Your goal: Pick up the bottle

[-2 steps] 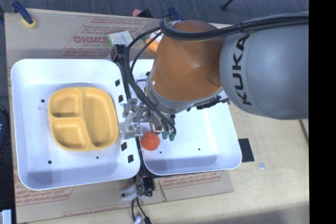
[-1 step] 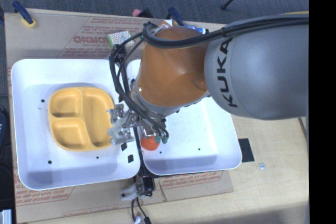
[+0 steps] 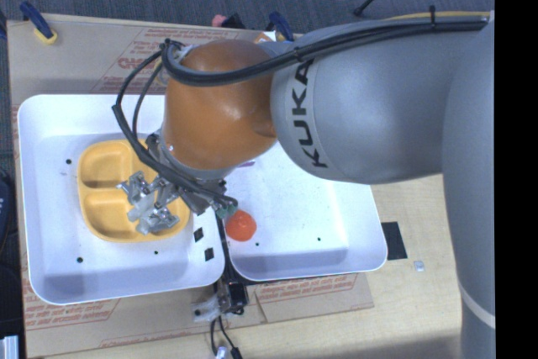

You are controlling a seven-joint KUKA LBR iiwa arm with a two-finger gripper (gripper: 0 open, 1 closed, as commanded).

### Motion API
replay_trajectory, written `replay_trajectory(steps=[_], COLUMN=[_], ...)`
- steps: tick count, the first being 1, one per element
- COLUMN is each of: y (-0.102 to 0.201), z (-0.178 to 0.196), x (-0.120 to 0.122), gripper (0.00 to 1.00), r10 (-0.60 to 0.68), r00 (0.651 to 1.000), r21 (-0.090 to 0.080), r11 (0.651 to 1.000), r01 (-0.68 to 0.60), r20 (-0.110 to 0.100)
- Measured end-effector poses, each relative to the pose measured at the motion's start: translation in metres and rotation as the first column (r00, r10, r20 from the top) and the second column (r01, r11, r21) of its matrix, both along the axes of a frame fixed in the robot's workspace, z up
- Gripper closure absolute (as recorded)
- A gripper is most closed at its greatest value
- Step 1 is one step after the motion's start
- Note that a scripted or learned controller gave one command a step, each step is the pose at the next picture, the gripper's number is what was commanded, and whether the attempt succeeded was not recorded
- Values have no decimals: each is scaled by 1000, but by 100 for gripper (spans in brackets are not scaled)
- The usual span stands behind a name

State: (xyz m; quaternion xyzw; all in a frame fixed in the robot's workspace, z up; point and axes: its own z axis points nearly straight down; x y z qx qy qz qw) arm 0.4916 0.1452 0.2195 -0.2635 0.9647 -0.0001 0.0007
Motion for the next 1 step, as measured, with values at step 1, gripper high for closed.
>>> replay_trajectory(steps=[1], y=[-46], z=[-12], x=[-3], gripper=[100], r10=[63], r00=[998], r21=[-2], r11=[998], r01=[-63], r20=[-3])
